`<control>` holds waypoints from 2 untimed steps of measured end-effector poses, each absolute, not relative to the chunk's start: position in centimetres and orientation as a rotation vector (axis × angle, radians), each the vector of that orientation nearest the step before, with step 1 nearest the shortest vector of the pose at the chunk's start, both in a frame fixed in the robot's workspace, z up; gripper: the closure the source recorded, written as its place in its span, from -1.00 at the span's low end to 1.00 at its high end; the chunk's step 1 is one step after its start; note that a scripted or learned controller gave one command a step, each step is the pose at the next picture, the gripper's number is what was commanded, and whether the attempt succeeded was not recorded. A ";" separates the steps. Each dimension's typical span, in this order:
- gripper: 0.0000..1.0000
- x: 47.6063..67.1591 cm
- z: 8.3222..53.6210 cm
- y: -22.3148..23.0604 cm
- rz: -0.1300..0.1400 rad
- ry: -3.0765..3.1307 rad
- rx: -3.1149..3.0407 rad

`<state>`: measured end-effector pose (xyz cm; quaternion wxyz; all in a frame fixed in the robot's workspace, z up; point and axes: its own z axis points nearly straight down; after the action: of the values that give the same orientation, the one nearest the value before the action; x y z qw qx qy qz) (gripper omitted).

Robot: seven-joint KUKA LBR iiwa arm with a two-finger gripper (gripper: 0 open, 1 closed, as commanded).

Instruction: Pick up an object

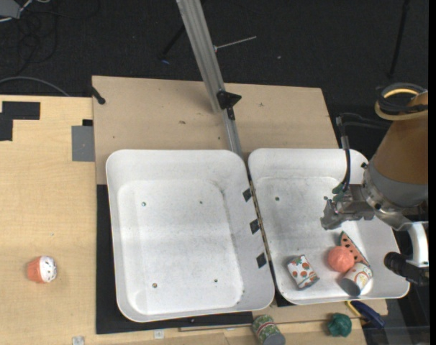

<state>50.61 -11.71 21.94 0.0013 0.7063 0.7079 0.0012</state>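
Over the right bin (pixel 290 165), gripper (pixel 337 215) hangs above bare floor; finger state cannot be told. Just below: pink ball (pixel 339 259), patterned box (pixel 301 272).

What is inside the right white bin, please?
The right bin holds a small white box with red spots, a pinkish ball and a can lying on its side. A red patterned piece is partly covered by the ball. The hand hangs above them.
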 end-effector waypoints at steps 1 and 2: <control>1.00 50.7 24.3 -11.8 0.001 2.223 2.220; 1.00 51.3 23.1 -7.2 -0.002 2.229 2.221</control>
<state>51.31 -7.15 23.11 -0.0025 0.7058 0.7084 -0.0007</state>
